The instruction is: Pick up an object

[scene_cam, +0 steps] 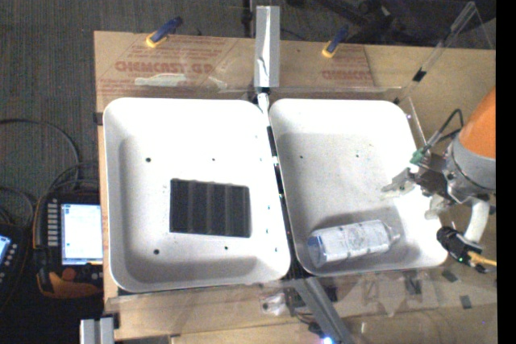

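Two white bins sit side by side on the desk. The left bin [137,141] holds one dark ribbed block [210,208] lying flat near its middle. The right bin [339,133] holds one clear plastic bottle [355,241] lying on its side along the near wall. The jaws [435,191] hang over the right bin's right rim, up and to the right of the bottle, apart from it; whether they are open or closed I cannot tell. Two clamps [164,31] grip the cardboard sheet [177,68] behind the bins.
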Tool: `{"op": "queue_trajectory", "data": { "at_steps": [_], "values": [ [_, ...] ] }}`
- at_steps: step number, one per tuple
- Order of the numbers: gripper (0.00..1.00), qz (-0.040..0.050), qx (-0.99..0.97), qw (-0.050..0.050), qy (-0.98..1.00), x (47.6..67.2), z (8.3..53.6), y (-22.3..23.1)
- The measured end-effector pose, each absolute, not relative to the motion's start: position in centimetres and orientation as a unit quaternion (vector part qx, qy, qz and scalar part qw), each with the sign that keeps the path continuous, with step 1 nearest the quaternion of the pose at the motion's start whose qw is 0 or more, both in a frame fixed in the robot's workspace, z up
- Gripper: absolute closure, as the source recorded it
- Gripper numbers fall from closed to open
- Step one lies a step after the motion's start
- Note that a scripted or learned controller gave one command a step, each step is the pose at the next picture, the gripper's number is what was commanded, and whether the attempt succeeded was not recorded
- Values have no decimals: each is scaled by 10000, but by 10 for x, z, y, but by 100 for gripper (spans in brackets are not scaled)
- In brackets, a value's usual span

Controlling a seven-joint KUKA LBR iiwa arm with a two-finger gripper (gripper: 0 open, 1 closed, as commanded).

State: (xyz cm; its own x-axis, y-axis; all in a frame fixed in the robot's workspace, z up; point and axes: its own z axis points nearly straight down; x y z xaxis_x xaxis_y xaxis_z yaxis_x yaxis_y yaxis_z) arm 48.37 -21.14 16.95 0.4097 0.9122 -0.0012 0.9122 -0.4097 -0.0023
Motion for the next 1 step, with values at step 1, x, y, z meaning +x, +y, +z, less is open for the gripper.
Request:
{"op": "queue_trajectory", "data": {
  "at_steps": [1],
  "values": [
    [0, -32, -7684, -54, -6400, 487, 91, -137]
  ]
}}
